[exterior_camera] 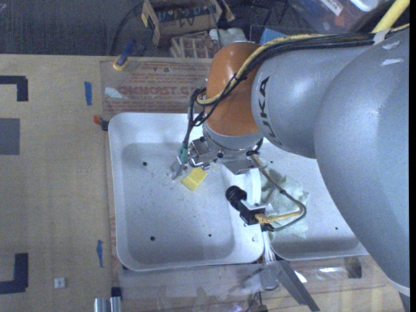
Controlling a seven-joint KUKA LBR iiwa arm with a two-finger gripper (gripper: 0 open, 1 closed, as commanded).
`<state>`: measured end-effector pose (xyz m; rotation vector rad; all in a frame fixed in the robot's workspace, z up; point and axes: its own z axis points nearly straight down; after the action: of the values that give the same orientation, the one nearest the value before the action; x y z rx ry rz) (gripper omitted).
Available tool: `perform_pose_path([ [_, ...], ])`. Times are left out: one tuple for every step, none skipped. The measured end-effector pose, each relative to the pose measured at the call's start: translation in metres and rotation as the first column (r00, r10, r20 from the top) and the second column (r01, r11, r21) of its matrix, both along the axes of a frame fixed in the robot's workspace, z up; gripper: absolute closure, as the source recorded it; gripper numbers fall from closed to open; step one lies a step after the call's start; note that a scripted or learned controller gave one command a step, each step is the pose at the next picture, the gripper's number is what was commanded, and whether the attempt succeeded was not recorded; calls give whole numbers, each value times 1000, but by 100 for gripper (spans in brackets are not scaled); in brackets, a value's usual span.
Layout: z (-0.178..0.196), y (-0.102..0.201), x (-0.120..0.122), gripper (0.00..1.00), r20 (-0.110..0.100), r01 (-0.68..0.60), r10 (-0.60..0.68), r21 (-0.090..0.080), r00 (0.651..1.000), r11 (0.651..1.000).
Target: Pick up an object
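A small yellow block [194,179] lies in the left white bin [162,239], near its upper middle. My gripper [183,166] hangs straight over the bin, its tip right at the block's upper left edge. Whether it touches the block is hidden from this angle. The orange wrist band [227,96] and the grey arm cover the bin's top right corner.
The right bin [325,239] holds a crumpled pale green and white object [286,197], partly under the arm. A black cable fitting [240,203] dangles over the rim between the bins. Wooden bench surrounds both bins, with clutter beyond the far edge.
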<state>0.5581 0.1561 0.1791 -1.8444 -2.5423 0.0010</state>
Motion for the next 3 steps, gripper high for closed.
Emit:
perform_pose_path([
  [-89, -3, -35, 0, 9, 199, -199, 7, 980, 980],
  [-88, -38, -40, 0, 5, 538, -538, 18, 843, 843],
  [5, -87, -63, 0, 1, 447, -447, -1, 895, 895],
])
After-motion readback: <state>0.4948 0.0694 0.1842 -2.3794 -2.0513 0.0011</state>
